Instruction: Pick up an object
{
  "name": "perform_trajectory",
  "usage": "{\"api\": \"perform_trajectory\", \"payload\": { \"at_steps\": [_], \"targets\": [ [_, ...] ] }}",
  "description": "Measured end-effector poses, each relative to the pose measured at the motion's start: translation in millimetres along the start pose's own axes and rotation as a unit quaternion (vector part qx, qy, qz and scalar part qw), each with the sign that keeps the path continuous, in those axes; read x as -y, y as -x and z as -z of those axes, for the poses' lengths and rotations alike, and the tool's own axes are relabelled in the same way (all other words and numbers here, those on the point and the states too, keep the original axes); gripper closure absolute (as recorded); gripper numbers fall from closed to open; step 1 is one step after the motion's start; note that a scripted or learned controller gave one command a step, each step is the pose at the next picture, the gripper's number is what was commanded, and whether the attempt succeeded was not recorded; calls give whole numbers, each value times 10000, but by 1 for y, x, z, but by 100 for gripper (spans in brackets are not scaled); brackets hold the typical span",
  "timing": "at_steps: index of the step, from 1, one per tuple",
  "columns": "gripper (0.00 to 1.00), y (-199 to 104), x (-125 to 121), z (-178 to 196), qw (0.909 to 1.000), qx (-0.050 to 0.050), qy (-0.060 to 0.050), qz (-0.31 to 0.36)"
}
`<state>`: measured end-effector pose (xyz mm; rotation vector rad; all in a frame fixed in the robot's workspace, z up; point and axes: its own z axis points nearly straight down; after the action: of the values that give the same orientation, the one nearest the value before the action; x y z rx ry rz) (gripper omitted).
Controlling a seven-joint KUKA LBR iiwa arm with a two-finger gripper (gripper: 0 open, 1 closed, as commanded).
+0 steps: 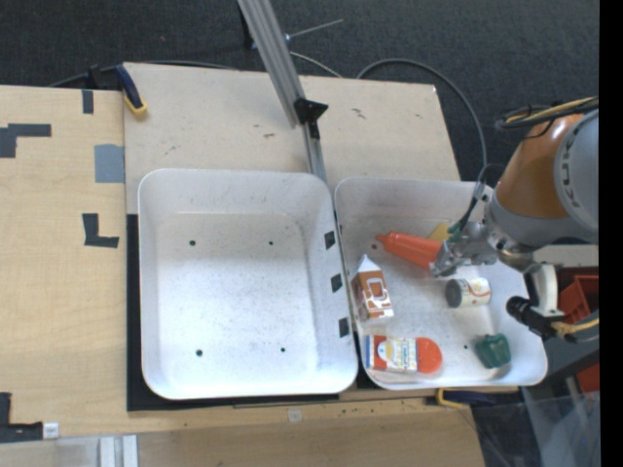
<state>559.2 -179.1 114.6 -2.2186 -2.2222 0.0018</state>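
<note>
The left bin lies open, while clutter (carrot, cup) crowds the right bin.

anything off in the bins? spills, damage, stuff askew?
No spills or damage visible. All the items sit loose in the right bin: an orange carrot-like piece, a small boxed item, a red-and-white packet, a green piece. They lie at mixed angles, normal for a pick bin.

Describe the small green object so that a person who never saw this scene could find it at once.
Look at the right bin, the one the arm reaches into. In its near right corner lies the small green object, apart from the rest. It is the only dark green item; its neighbours are orange, red or white.
</note>
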Motion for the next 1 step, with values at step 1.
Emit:
{"api": "perform_trajectory", "payload": {
  "at_steps": [1],
  "targets": [
    [100,-2,0,42,10000,6,22,-1]
  ]
}}
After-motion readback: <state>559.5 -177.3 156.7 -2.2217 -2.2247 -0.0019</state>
